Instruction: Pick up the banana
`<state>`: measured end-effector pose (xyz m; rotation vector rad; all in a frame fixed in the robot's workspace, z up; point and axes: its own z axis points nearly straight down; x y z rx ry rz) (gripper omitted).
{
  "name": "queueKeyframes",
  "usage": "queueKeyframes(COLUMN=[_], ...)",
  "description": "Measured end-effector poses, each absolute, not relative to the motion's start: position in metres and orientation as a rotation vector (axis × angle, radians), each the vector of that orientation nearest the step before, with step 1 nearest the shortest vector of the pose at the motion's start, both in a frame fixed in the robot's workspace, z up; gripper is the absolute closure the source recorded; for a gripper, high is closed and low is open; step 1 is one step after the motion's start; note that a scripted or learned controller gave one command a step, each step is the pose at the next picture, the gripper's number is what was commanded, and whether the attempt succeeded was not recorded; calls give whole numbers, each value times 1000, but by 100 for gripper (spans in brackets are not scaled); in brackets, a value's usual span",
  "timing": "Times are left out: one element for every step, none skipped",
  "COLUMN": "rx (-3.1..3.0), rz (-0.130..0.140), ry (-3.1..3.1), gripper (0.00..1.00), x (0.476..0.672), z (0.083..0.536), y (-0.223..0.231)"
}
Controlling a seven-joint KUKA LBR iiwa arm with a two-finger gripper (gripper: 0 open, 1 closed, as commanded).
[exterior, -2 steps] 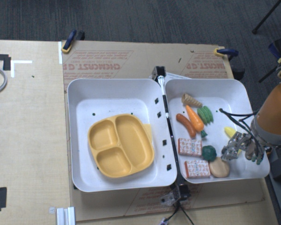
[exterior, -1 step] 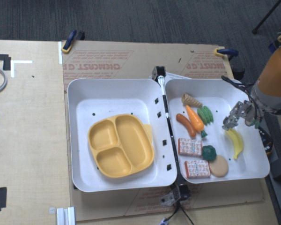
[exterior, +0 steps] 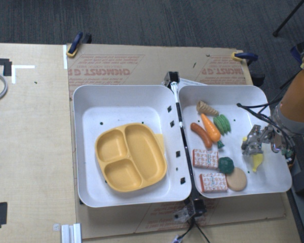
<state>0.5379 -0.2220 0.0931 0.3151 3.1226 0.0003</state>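
My claw (exterior: 253, 146) hangs low at the right side of the right bin (exterior: 273, 186), and I cannot tell its state. The banana (exterior: 257, 161) lies just below it, a small yellow piece near the bin's right wall. To the left sit a carrot (exterior: 210, 127), a sausage (exterior: 201, 135) and two cracker packets (exterior: 205, 159). The left bin (exterior: 86, 151) holds a yellow divided plate (exterior: 130, 157).

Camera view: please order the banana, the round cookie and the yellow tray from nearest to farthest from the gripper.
1. banana, just below the gripper, right bin.
2. round cookie, lower in the right bin.
3. yellow tray, left bin.
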Motion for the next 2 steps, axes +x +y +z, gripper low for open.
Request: queueKeyframes(rx=[315, 320], rz=[0, 0], ry=[3122, 3117], gripper=[0, 100], x=[538, 540], z=[93, 104], y=[-222, -222])
